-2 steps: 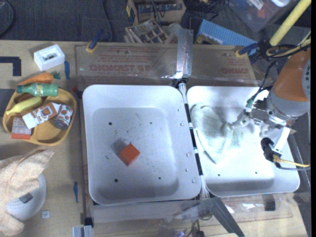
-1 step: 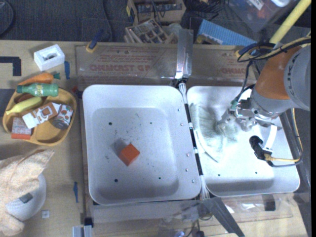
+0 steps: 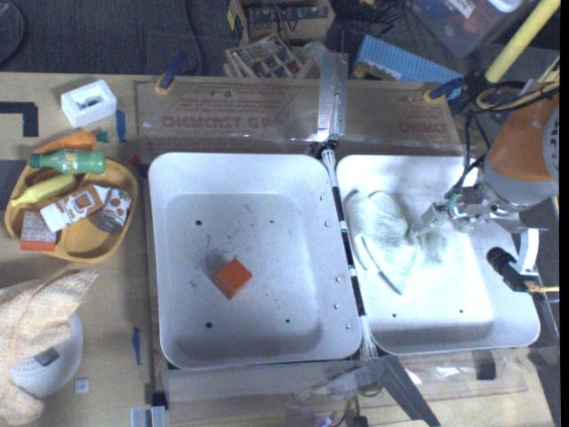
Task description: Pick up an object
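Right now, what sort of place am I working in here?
Probably a robotics lab bench, not a home or shop. Two white bins, left and right, sit side by side; the arm reaches in; cables clutter the floor behind. An orange block lies in the left bin.

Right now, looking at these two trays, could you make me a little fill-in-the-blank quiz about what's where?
1. The small orange block lies in the ____ shallow white bin.
2. The robot's hand is over the ____ white bin.
3. The yellow bowl of toy food sits ____ both bins.
4. The green bottle in that bowl lies on its ____.

Missing words: left; right; outside; side
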`<state>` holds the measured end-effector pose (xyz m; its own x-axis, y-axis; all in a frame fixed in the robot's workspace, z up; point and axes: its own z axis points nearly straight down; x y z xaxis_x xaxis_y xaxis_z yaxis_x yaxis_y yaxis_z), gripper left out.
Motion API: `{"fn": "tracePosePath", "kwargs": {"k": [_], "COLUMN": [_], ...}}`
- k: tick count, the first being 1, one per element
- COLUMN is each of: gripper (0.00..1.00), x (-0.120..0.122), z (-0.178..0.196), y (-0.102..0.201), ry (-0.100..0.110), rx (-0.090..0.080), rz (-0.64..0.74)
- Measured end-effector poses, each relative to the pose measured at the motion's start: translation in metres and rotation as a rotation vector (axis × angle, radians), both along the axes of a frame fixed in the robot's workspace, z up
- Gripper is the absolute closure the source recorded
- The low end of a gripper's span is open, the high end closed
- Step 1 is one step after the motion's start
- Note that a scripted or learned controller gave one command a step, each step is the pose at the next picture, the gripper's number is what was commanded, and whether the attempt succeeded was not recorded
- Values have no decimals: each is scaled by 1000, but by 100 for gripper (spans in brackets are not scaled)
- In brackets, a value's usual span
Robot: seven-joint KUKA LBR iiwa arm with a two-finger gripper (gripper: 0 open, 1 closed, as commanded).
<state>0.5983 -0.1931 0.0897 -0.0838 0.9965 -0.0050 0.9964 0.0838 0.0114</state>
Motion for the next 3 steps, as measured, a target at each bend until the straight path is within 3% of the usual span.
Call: {"fn": "tracePosePath", "kwargs": {"k": [1, 2, 3], "gripper": [0, 0, 0], "x": [-10, 37, 7], "z": [0, 43, 6], "y": [29, 41, 55], "ry": [2, 8, 10], "rx": [0, 2, 2], "rz": [144, 136, 218]}}
